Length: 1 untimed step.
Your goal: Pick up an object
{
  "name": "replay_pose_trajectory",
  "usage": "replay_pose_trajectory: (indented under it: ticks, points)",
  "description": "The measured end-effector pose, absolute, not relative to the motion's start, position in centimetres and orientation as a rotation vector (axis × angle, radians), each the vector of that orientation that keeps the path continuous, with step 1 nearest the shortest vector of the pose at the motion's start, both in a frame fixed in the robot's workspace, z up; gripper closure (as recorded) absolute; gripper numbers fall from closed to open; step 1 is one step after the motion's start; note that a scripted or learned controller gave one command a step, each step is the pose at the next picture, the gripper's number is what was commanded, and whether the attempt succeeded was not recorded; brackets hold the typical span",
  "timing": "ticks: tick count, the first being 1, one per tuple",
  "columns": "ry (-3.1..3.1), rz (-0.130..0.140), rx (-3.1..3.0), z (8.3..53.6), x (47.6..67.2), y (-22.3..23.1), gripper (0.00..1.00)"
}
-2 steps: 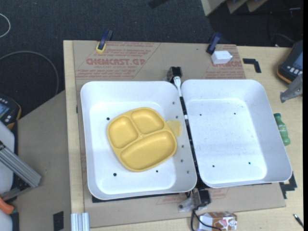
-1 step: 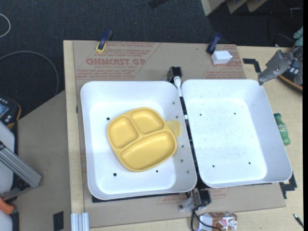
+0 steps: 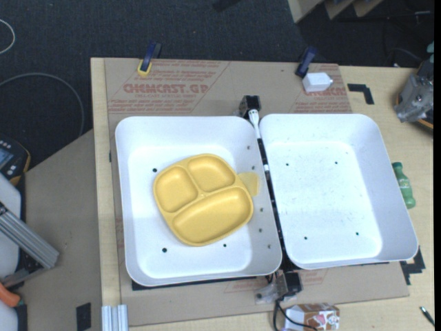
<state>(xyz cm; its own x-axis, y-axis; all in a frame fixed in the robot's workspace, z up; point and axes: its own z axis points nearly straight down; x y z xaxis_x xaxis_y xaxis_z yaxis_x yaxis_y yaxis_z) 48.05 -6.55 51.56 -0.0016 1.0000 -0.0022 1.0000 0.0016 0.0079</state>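
Carpet (image 3: 55,26), dark, surrounds a cardboard-topped bench (image 3: 207,81); on it sit two white bins side by side; the left bin (image 3: 131,143) holds a yellow divided tray (image 3: 203,198) lying flat near its centre; the gripper (image 3: 417,98) hangs well apart at the far right edge, beyond the right bin (image 3: 331,185); its state cannot be told.
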Motion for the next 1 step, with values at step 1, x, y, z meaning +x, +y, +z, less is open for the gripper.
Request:
replay_pose_trajectory:
  ticks: [1]
  points:
    - [2.227,-0.012,2.229,40.10,47.84,-6.22,1.00]
